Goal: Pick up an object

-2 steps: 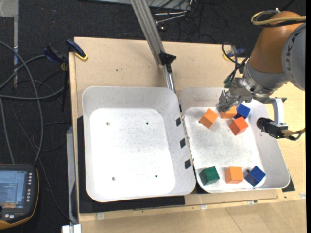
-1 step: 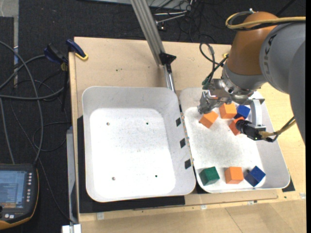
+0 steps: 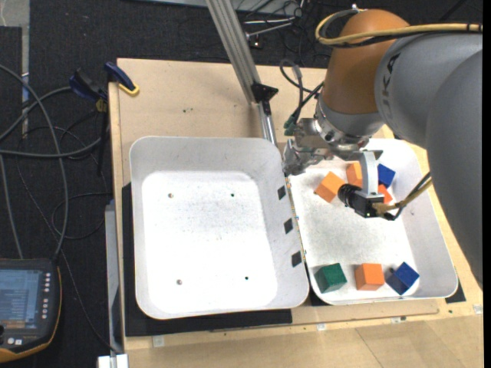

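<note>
The right bin [image 3: 430, 228] holds several small blocks. An orange block [image 3: 329, 187] lies near its upper left, with another orange block [image 3: 353, 173] and a blue block [image 3: 386, 175] just to its right, partly hidden by the arm's fittings. Along the front edge sit a green block [image 3: 331, 277], an orange block [image 3: 369, 276] and a blue block [image 3: 402, 277]. My gripper [image 3: 296, 158] hangs low over the right bin's upper left corner, just left of the nearest orange block. I see nothing held in it.
The left bin [image 3: 153, 205] stands beside the right one; their rims meet just below the gripper. A slanted metal rail [image 3: 238, 44] runs down to the bins' back edge. Cables and a clamp [image 3: 115, 79] lie at the bench's far left.
</note>
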`<state>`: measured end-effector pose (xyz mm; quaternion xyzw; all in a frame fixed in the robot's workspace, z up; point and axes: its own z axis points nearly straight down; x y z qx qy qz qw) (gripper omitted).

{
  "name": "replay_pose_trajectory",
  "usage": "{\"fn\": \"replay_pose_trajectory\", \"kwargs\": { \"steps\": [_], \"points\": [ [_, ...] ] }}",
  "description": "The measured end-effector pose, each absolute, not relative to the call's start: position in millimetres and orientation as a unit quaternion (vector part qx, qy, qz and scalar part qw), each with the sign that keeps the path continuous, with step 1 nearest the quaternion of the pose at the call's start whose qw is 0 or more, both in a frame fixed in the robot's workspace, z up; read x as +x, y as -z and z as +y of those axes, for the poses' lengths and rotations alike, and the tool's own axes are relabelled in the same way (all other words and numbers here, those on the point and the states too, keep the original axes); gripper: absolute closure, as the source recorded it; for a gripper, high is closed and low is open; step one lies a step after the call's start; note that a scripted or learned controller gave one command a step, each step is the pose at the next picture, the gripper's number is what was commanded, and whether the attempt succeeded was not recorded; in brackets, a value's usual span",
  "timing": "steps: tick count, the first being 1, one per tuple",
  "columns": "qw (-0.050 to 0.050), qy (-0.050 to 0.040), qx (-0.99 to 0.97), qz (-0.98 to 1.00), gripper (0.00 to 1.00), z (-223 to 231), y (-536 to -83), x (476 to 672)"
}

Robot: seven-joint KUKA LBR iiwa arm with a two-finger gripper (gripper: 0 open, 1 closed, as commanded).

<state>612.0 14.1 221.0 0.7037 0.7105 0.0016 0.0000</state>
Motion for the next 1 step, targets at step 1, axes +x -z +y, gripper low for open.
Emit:
{"fn": "replay_pose_trajectory", "kwargs": {
  "steps": [1],
  "points": [
    [0.0,-0.0015,0.704,0.71,1.0,78.9,-221.7,614.7]
  ]
}}
